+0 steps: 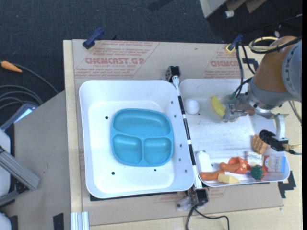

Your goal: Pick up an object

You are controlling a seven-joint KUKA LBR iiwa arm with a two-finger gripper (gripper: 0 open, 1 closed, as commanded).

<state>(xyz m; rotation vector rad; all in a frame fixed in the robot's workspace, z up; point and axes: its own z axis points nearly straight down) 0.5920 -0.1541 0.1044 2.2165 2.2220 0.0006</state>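
So my end effector is down in the right bin's far half, and I can't tell its state. The banana lies just left of it, long axis running near-far, maybe touching. Closest pick for sure.

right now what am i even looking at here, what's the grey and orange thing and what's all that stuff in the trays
It is a robot arm, seen by one camera fixed above a bench and looking down at a slant. The arm reaches in from the right. Its gripper is low in the right bin, beside a yellow object; I cannot tell whether it holds anything. A white ball lies nearby, and small toy foods crowd that bin's near edge. The left bin holds a blue divided plate.
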